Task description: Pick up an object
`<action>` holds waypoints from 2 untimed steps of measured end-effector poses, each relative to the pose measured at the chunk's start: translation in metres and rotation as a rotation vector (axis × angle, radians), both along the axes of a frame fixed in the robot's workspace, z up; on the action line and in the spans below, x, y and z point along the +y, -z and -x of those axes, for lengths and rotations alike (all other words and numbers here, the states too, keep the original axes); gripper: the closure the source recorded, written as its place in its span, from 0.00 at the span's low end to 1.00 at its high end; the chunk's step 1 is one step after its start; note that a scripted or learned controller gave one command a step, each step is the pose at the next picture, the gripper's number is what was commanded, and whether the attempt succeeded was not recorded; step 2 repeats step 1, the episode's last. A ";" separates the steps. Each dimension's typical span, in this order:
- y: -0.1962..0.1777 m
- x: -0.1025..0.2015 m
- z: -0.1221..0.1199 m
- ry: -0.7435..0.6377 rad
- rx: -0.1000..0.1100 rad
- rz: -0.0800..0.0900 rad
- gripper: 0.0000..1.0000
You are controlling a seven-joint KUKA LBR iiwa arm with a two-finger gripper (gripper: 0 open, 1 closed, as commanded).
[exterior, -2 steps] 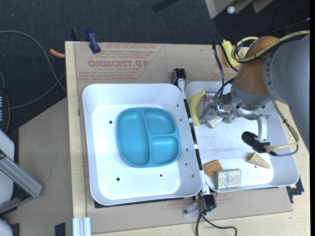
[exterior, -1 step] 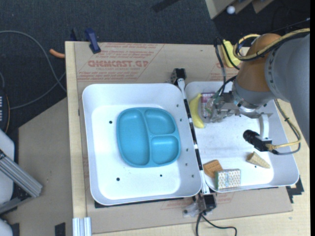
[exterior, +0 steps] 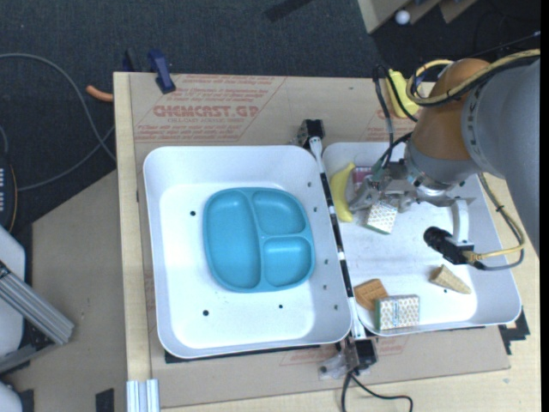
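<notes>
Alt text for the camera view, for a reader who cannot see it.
The gripper hangs over the right bin, near a yellow piece and a speckled block. A tan wedge, a brown block and a patterned box lie nearer the front. The left bin holds a blue plate.

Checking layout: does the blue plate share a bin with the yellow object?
No, the blue plate has its bin to itself.

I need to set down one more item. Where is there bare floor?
Left bin: bare floor rings the blue plate, widest toward the view's bottom. Right bin: one bare patch between speckled block and brown chunk. Crowded around the gripper and yellow piece.
</notes>
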State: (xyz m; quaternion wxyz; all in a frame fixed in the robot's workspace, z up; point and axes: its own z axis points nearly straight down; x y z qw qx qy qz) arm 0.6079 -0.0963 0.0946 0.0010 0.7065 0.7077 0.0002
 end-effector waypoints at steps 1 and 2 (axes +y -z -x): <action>-0.010 0.000 0.000 -0.001 -0.002 0.000 1.00; -0.010 0.000 0.000 -0.001 -0.002 0.000 1.00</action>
